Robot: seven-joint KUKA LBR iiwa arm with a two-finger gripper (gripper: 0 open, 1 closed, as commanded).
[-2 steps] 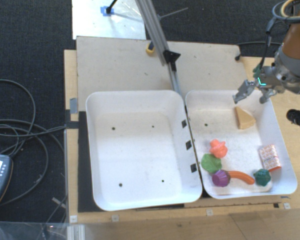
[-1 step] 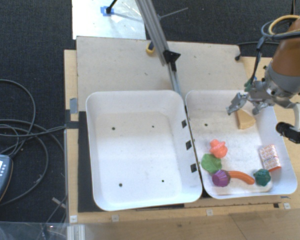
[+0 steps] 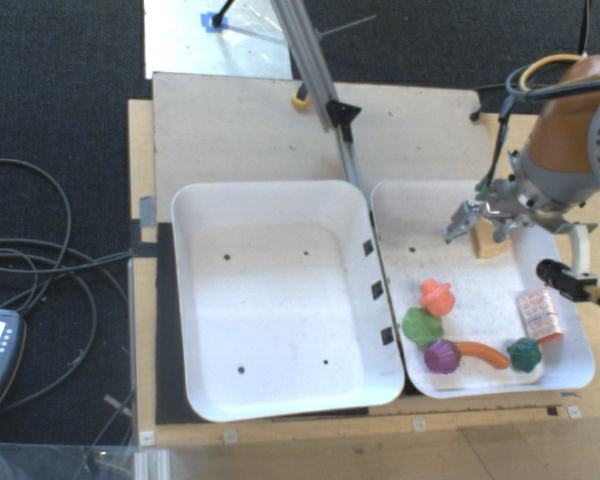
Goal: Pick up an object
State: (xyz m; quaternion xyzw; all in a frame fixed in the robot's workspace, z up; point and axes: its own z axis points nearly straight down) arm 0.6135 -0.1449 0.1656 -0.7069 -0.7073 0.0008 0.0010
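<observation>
Starting at the left, the left bin sits on the bench with only small dark dots on its floor. Its right wall touches the right bin, which carries all the objects. Toward that bin's near edge lie a green lumpy toy, an orange-pink toy just behind it, and a purple toy in front, touching an orange carrot-shaped piece. A teal toy rests near the bin's near right corner, and a red-and-white packet lies against the right wall. The gripper hangs over the bin's far right part, its two fingers spread apart with nothing between them, beside a tan block. The grey arm enters from the right.
</observation>
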